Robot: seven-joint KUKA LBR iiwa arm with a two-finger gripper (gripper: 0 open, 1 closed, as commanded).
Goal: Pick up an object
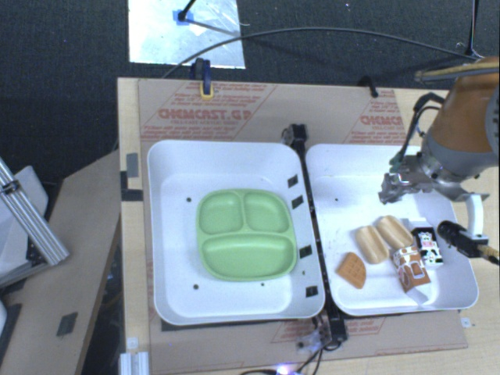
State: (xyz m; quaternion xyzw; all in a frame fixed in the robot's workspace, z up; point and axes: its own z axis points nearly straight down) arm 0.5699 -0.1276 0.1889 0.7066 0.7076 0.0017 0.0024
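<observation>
The right bin (344,170) holds two tan bread rolls (383,238) lying side by side. An orange cracker-like piece (352,270) lies to their lower left. A small brown and white carton (412,269) sits to their right, with a small black and white patterned box (428,248) just above it. My gripper (393,187) hangs over the back right part of this bin, above the rolls and apart from them. Nothing shows between its tips.
The left bin (168,178) holds a green divided plate (246,234) at its middle. A black divider with clips (306,209) runs between the bins. The grey and orange arm (469,131) reaches in from the right.
</observation>
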